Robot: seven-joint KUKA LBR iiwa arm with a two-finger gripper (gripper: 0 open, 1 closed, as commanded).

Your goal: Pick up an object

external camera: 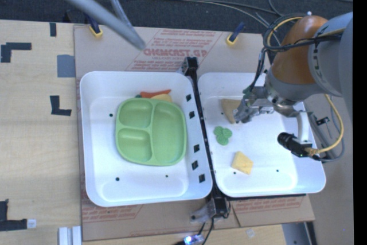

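My hand [243,112] hangs low over the right bin [298,181], reaching in from the bin's right edge, with my grey arm and its orange band [301,37] above and behind it. A black cable end [292,144] dangles just beside my wrist on the near side, and yellow and black cables loop off to my right.

Around the hand there are three small things in this bin. A tan wedge [229,109] lies right at my fingertips on the far-left side, partly hidden by the hand, so I cannot tell whether I touch it. A small green leafy piece [222,135] sits just below and left of the hand, near but apart. A yellow wedge [242,163], pale and blocky like a bit of cheese, lies farther toward the near edge, well apart from my fingers.

Beyond the black divider [198,123] to my left, the left bin [97,181] carries a green sectioned plate [151,132] with an orange strip [156,93] and a yellowish bit peeping from under its far rim. None of that lies in my way.

My fingers are too dark and crowded to read; I cannot tell how far they are spread, and I see nothing clearly held between them.
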